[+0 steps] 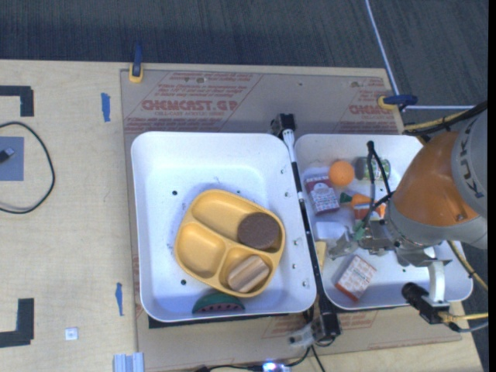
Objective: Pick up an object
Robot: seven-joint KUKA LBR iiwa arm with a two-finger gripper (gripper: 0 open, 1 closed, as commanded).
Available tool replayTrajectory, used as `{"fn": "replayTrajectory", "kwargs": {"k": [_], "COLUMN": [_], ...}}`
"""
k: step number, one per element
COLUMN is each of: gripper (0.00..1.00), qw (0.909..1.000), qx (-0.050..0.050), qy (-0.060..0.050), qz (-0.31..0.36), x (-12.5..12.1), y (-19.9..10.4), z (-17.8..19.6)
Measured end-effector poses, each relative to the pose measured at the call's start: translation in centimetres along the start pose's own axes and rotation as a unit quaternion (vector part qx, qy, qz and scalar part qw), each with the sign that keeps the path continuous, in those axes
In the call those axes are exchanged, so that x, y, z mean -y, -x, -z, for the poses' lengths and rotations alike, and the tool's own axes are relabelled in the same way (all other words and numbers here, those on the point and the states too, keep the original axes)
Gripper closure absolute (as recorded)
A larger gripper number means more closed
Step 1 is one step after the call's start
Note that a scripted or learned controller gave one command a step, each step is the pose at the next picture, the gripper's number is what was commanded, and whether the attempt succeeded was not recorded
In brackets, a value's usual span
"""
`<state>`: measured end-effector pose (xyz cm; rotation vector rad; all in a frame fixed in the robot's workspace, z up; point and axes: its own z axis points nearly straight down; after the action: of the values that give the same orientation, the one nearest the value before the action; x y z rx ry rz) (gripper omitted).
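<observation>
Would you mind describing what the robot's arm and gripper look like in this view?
The arm has a broad, rounded orange band with a grey casing at the right edge bearing dark lettering. Below the band sits a grey metal wrist. The gripper is silvery metal. Thin black, red and green cables run along the arm's left side.

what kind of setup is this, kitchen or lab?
Likely a robot lab test bench: two white bins on a taped wooden board, toy food in a yellow divided tray, and loose cables beside a grey-and-orange arm.
</observation>
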<state>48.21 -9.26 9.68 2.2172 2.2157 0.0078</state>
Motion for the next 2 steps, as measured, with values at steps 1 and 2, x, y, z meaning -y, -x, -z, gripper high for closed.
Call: {"fn": "replayTrajectory", "kwargs": {"k": [1, 2], "gripper": [0.00, 1.00], "qw": [1.0000, 1.0000], "qx": [-0.002, 0.000], "qy": [-0.004, 0.000], "qz": [0.001, 0.000], "x": [0.2, 0.0], "y": [0.2, 0.3], "z": [-1.1, 0.0]}}
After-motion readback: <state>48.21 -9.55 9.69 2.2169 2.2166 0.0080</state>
